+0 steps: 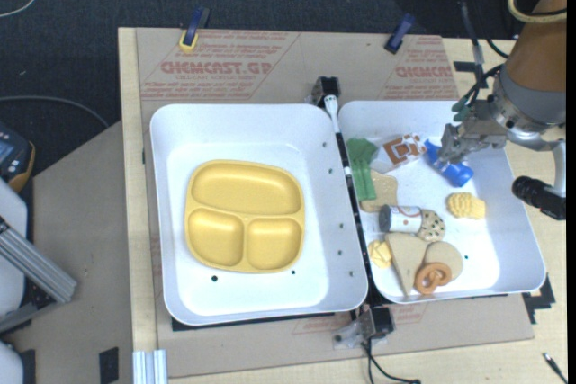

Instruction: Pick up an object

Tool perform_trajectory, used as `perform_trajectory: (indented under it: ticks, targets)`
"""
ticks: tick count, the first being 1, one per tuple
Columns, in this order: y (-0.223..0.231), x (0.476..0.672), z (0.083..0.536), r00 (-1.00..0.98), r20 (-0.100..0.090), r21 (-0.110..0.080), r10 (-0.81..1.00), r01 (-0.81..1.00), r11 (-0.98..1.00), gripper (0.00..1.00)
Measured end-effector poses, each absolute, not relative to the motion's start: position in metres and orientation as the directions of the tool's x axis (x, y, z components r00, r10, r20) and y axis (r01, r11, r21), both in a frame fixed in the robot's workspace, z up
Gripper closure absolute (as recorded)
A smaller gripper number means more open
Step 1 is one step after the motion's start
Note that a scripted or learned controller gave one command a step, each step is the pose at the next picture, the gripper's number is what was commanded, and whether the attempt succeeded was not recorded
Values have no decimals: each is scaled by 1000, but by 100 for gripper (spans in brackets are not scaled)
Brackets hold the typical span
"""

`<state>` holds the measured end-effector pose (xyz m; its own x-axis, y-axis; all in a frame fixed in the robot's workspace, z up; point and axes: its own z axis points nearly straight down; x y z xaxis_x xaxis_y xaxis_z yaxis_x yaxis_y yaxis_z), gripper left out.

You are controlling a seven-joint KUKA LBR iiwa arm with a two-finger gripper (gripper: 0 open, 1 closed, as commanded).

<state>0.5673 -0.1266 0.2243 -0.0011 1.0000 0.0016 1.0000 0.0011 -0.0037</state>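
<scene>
My gripper (pixel 457 148) hangs over the upper right part of the right bin (pixel 515 240), directly above a blue object (pixel 452 168). Its fingertips sit at the blue object's top edge; whether they grip it is hidden. Left of it lies an orange-and-white piece (pixel 402 149). A green piece (pixel 363 166) lies along the bin's left wall. Lower down sit a yellow ridged piece (pixel 466 206), a small white cup-like item (pixel 402 218), a spotted cookie (pixel 431 225), a tan flat piece (pixel 430 260), an orange pretzel shape (pixel 431 277) and a small yellow piece (pixel 381 253).
The left bin (pixel 171 148) holds a yellow divided plate (pixel 244 215). A black clip (pixel 326 91) sits where the bins meet at the back, and another fitting (pixel 371 322) at the front. The right bin's lower right area has bare floor.
</scene>
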Motion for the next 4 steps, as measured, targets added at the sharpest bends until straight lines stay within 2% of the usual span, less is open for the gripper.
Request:
perform_trajectory:
  ticks: [1, 2, 3, 4]
  targets:
    - [-96, 530, 234, -2, 2, -4, 1000, 1000, 2, 100]
    - [-54, 491, 216, -3, 3, -7, 1000, 1000, 3, 100]
    - [-46, 481, 215, -1, 2, -4, 1000, 1000, 1, 100]
    - [-60, 482, 225, 1, -1, 3, 1000, 1000, -1, 100]
